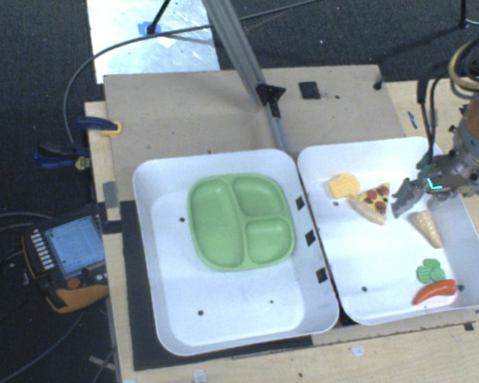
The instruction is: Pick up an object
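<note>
The right bin [366, 305] holds several toy foods: a yellow cheese block [343, 186], a pizza slice [373, 202], a pale cone-shaped piece [427, 228], a green broccoli piece [430, 272] and a red sausage [434, 292]. My gripper [412, 195] hangs over the bin's upper right part, just right of the pizza slice and above the cone piece. I see nothing between its fingers.
The left bin [172, 321] holds a green divided plate [241, 220]. A grey pole [237, 46] slants down to the bins' far edge. Cables and a handheld pendant [66, 260] lie on the floor to the left.
</note>
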